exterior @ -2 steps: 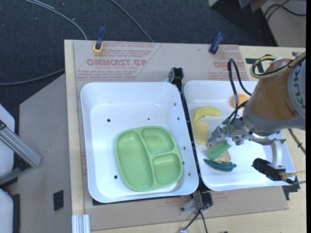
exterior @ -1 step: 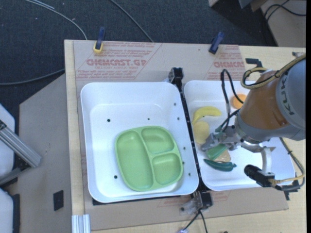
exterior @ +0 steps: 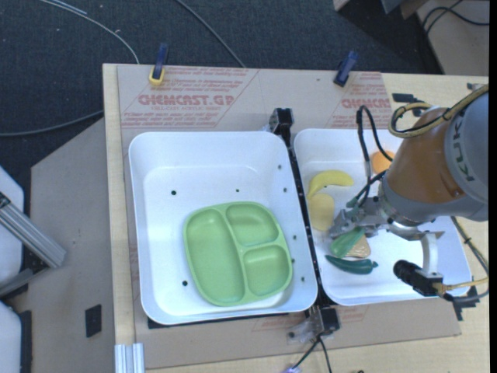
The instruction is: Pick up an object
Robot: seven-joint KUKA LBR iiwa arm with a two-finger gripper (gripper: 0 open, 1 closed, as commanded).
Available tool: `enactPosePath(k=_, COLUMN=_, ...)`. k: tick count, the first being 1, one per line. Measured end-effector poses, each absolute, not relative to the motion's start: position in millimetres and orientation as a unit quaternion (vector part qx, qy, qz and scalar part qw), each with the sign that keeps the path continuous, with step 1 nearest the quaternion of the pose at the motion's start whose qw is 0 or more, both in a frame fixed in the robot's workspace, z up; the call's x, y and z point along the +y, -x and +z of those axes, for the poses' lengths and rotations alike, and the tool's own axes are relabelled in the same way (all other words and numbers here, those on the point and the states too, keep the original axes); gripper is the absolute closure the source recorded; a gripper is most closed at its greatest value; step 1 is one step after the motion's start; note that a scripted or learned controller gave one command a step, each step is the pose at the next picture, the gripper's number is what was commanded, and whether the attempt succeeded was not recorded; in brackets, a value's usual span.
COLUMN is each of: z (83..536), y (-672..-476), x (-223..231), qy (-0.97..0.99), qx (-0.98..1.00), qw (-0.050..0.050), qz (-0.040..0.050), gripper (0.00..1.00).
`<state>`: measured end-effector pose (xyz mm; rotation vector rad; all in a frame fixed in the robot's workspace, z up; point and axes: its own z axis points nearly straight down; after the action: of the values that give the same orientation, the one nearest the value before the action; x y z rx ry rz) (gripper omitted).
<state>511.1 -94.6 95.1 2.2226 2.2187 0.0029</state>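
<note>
I am watching the arm (exterior: 435,169) reaching in over the right bin (exterior: 458,274), with the gripper (exterior: 347,225) hanging low above a small pile of toy food. A banana (exterior: 330,180) is lying near the bin's left wall, a pale yellow piece (exterior: 321,208) sits just below it, and a green pepper (exterior: 351,264) is lying beneath the gripper, next to a green and tan piece (exterior: 347,245). Whether the pincer is apart or together I cannot tell. I judge this as the descent toward a grasp, nothing lifted yet. Next I am needing a clean closure on one item, then a straight lift. The left bin (exterior: 155,208) is holding a green divided plate (exterior: 237,251).
</note>
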Motion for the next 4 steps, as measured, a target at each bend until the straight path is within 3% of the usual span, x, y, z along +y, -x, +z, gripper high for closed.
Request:
enactPosePath(k=2, z=218, y=-511.1, x=-104, qy=-0.707, qx=0.707, qw=0.004, qz=0.0019, gripper=1.00)
enactPosePath(k=3, z=231, y=-512.0, x=-104, qy=-0.707, qx=0.707, qw=0.002, qz=0.0008, gripper=1.00)
enactPosePath(k=4, z=236, y=-530.0, x=-60, qy=-0.705, qx=0.709, qw=0.001, qz=0.0011, gripper=1.00)
